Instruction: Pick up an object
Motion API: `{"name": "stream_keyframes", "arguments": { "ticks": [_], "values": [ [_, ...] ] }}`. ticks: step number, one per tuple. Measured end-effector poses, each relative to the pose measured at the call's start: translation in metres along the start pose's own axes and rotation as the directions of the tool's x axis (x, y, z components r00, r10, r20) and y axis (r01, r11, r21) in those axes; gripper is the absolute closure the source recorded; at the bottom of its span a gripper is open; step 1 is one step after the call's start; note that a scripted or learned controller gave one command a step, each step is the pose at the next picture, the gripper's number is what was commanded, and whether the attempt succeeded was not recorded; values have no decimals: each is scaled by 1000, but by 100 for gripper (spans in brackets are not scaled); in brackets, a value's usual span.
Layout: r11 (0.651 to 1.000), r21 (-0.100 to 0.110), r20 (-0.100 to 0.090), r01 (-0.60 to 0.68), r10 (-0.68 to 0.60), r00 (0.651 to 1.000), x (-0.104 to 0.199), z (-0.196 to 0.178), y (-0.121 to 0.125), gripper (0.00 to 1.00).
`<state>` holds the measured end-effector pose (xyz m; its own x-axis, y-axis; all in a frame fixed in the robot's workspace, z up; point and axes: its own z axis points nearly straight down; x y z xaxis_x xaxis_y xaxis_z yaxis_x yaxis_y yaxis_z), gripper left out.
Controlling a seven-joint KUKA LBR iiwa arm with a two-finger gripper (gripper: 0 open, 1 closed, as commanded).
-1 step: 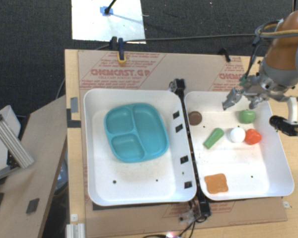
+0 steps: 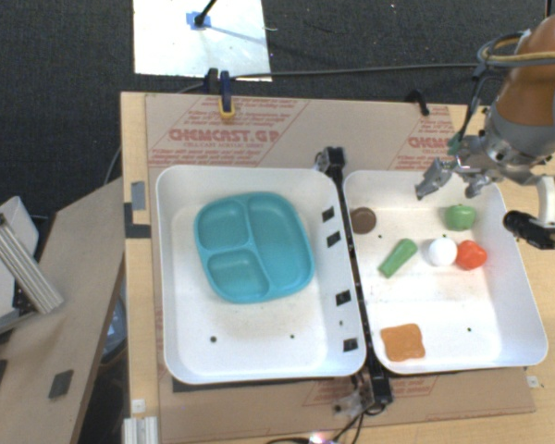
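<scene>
On the left half of the frame sits the left bin (image 2: 180, 248), a shallow white tray that holds a teal divided plate (image 2: 253, 246) with three compartments, lying slightly tilted near the bin's middle. Just beside it, across a black divider with clips (image 2: 344, 248), the right bin (image 2: 513, 336) fills the right half of the frame and carries the small things. A brown round piece (image 2: 363, 218) lies in its upper left corner close to the divider. A green oblong piece (image 2: 398, 257) lies at a slant near the bin's middle, with a white ball (image 2: 440, 252) just to its right and an orange-red piece (image 2: 472, 255) touching or nearly touching the ball. A green rounded piece (image 2: 460, 216) sits above those, toward the upper right of the bin. An orange flat square piece (image 2: 403, 341) lies apart from the rest near the bin's lower left. At the upper right of the frame the arm (image 2: 536, 81) reaches in, and its gripper (image 2: 455, 179) hangs over the top edge of the right bin, above and left of the green rounded piece; the two fingers are spread apart with nothing between them. Both bins rest on a brown board with red lettering (image 2: 259, 123).
</scene>
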<state>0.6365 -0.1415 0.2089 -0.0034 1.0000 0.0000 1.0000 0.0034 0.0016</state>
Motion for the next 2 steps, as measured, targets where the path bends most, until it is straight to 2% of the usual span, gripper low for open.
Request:
{"name": "stream_keyframes", "arguments": {
  "ticks": [1, 2],
  "values": [
    [1000, 2, 0, -2, 2, 1000, -5, 59, -4, 0],
    [1000, -1, 1, -1, 1, 1000, -11, 111, 5, 0]
  ]
}}
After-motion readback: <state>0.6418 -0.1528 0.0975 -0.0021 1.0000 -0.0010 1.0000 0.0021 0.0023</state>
